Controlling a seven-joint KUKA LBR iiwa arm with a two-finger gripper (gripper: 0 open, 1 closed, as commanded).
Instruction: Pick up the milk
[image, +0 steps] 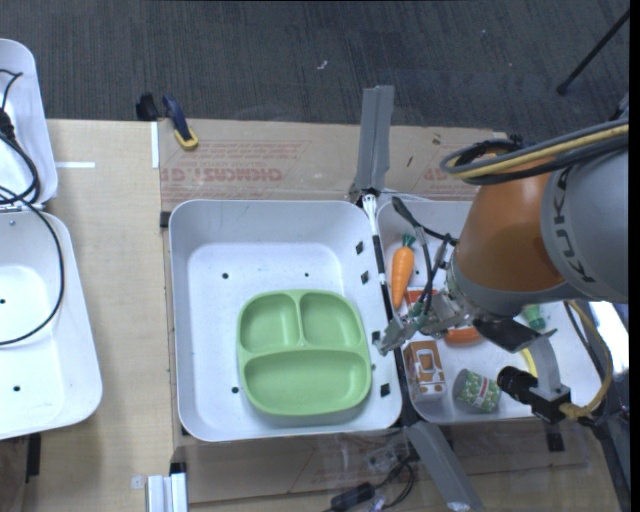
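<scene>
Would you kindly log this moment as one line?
arm: over right white bin | small brown-and-white milk carton: lying in bin, ungrasped | green divided plate: left bin

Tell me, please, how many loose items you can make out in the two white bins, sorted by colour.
Green: 2, the divided plate in the left bin and a can in the right bin.
Orange: 1, the carrot.
White with orange print: 1, a small carton.
Total: 4 items clearly seen; others lie partly hidden beneath the arm.
</scene>
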